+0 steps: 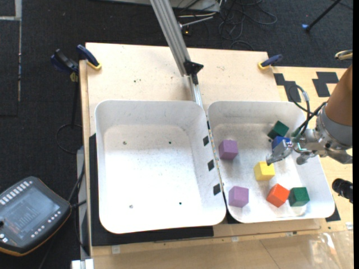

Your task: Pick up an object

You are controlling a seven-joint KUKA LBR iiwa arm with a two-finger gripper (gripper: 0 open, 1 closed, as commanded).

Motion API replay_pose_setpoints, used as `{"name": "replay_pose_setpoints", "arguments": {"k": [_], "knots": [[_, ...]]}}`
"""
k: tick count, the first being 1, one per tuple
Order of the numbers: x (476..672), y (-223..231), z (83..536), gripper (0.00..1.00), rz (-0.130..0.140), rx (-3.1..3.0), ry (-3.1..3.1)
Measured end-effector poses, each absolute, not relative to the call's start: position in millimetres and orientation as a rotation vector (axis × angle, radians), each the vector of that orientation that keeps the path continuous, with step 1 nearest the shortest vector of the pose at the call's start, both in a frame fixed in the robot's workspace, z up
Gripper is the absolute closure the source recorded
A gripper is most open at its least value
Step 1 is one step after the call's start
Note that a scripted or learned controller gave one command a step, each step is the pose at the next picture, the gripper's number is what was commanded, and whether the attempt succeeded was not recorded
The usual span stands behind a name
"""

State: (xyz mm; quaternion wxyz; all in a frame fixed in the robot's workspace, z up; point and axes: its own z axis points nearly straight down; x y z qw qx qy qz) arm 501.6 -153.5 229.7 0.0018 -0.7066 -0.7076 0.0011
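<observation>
The claw [279,153] hung low in the right bin [247,110], its tip just above the yellow cube [264,170], which lay just below-left of it. A blue cube [277,142] sat at the claw's upper side. Whether the claw was spread or pressed together could not be told.

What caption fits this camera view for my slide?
Gripper hovers above the yellow cube in the right bin.

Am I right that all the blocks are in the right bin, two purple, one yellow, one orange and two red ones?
Not quite. The camera view shows no red blocks: those two are green blocks, one near the far wall and one beside the orange block. The rest stands: all sit in the right bin, with two purple, one yellow.
</observation>
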Motion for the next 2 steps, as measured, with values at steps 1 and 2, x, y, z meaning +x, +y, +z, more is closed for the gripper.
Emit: {"name": "replay_pose_setpoints", "arguments": {"k": [1,2], "knots": [[502.4,-153.6,231.5,0.00,0.000,-2.221,-2.222],[500.2,-158.4,187.2,0.00,0.005,-2.220,-2.218]]}}
